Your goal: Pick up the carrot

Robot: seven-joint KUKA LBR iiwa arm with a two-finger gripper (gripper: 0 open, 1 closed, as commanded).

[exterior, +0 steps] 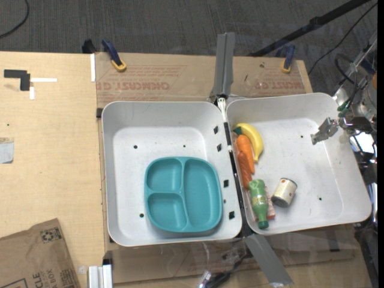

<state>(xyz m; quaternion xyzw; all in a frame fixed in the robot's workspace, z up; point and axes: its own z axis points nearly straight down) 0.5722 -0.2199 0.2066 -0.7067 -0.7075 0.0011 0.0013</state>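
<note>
The orange carrot [244, 156] lies along the left wall of the right bin [300, 110], its green top pointing to the far side. A yellow banana [252, 138] touches it on the right. My gripper [324, 131] hangs over the right side of the same bin, well to the right of the carrot and apart from it, with nothing seen in it. The arm comes in from the right edge.
A green bottle [258, 203] lies just in front of the carrot, with a small tin can [284, 192] beside it. The left bin [120, 161] holds a teal divided plate [183, 195]. The middle of the right bin is bare white floor.
</note>
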